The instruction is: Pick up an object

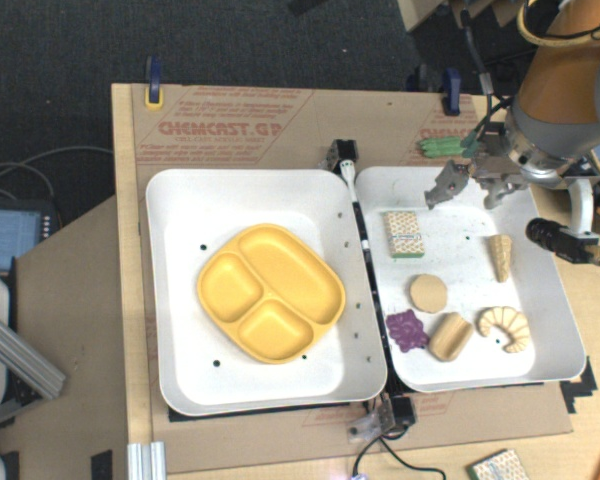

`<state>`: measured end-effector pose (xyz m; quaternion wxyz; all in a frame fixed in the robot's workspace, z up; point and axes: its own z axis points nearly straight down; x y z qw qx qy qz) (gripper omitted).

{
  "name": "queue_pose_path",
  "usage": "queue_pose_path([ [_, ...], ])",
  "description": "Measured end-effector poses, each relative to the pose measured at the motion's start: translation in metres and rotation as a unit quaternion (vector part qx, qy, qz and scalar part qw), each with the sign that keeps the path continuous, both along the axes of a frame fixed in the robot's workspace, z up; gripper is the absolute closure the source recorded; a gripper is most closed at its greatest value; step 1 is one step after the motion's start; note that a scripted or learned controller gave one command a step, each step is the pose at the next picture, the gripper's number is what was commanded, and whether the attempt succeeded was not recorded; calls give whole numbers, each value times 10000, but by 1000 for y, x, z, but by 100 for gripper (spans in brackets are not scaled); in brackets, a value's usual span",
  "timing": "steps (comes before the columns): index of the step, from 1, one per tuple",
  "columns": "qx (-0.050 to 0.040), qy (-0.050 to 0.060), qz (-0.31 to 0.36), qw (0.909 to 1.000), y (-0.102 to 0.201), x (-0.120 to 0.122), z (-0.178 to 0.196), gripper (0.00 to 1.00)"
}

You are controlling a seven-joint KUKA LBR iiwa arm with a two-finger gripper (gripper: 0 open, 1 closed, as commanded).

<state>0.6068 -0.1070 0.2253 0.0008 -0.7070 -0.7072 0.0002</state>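
Fingers [443,190] of the grey two-finger gripper [472,186] splay wide and empty over the right white bin's [555,308] far edge, probably poised above the small patterned box [404,234].

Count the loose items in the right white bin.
6. Patterned rectangular block upper left; tan cone right; round tan disc centre; purple grape cluster lower left; tan bread roll beside it; pale croissant lower right. None appear hidden.
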Motion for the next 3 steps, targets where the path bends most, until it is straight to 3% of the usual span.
queue_pose_path([
  [1, -7, 23, -22, 10000, -52, 19, -148, 0],
  [2, 74, -23, 55, 10000, -83, 2, -139, 0],
  [3, 135, 3, 77, 9999, -95, -35, -140, 0],
])
